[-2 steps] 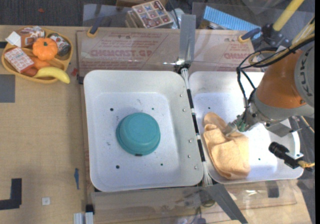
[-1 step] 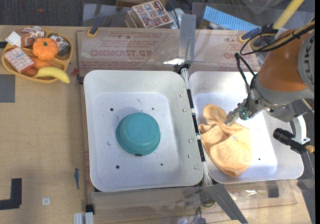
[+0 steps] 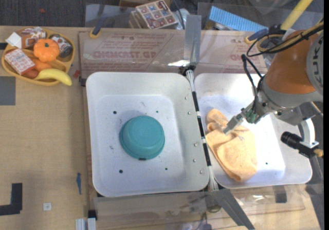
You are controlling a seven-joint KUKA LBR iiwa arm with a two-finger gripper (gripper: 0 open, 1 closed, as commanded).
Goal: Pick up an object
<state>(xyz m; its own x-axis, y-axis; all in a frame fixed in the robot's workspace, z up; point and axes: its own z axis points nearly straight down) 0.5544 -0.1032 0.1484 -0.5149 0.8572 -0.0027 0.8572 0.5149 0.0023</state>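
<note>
On the bench we see two shallow white bins side by side: the left bin (image 3: 103,95) holds a teal bowl (image 3: 142,137) turned upside down near its middle, and the right bin (image 3: 288,165) holds a crumpled yellow-orange cloth (image 3: 234,153) against its left wall. We see the grey arm (image 3: 290,77), orange-banded above the wrist, reaching in from the right, its gripper (image 3: 230,125) down at the cloth's upper edge, between two folds. We cannot tell whether the gripper is spread or closed, nor whether it has any cloth. At far left, a yellow dish (image 3: 36,59) carries toy food, including a small pumpkin (image 3: 46,49) and a banana (image 3: 54,75).
</note>
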